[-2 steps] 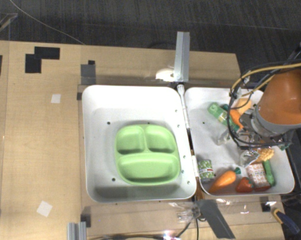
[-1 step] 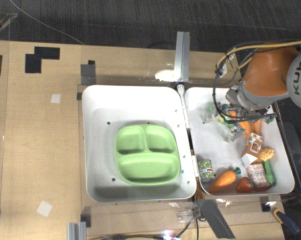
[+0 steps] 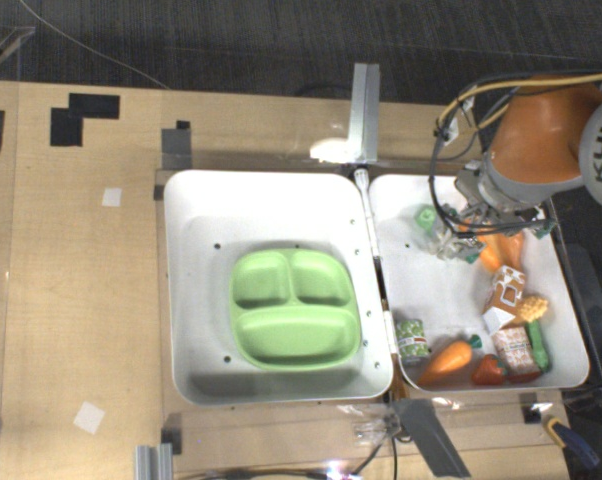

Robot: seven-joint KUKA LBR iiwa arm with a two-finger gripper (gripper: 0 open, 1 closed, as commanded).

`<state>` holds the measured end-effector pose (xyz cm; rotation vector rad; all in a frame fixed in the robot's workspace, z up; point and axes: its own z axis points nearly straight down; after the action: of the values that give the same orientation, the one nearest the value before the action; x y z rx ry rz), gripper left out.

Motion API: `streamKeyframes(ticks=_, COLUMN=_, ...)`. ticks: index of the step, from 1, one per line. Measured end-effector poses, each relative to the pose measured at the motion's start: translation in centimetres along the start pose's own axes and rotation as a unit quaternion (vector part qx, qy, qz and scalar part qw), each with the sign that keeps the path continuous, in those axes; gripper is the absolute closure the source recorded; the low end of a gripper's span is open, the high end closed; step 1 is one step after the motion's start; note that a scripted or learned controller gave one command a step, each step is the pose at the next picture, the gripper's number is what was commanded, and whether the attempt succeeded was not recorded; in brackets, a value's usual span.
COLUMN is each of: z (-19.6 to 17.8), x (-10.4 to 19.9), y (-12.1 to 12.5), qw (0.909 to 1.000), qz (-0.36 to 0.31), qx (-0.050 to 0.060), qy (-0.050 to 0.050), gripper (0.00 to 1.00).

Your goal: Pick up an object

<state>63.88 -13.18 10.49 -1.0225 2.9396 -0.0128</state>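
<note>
My gripper (image 3: pixel 458 240) is low over the upper part of the right bin (image 3: pixel 433 290), below the grey wrist and its orange band (image 3: pixel 537 136). A small green object (image 3: pixel 425 216) lies just to its left. An orange object (image 3: pixel 498 252) lies right beside it on the right, partly under the wrist. Further toward the front lie a small brown and white box (image 3: pixel 508 288), a yellow corn cob (image 3: pixel 532 310), a green-labelled can (image 3: pixel 411 336), a carrot (image 3: pixel 448 358), a red item (image 3: pixel 488 370) and a packet (image 3: pixel 513 349).
The left bin (image 3: pixel 196 268) holds a green divided plate (image 3: pixel 295 306). A raised rim (image 3: pixel 373 268) separates the two bins. Cables loop from the wrist over the right bin's back edge. A metal post (image 3: pixel 365 108) stands behind the bins.
</note>
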Motion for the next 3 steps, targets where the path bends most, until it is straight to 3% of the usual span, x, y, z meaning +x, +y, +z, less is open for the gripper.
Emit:
streamKeyframes(ticks=1, z=-11.6, x=-2.8, y=-1.8, qw=1.0, qz=-0.007, qx=-0.001, qy=0.004, gripper=1.0)
streamKeyframes(ticks=2, z=-11.1, x=-2.7, y=-1.7, qw=0.9999, qz=-0.006, qx=-0.005, qy=0.007, gripper=0.0)
streamKeyframes(ticks=3, z=0.7, x=1.4, y=-1.7, qw=0.9995, qz=-0.03, qx=-0.005, qy=0.007, gripper=0.0)
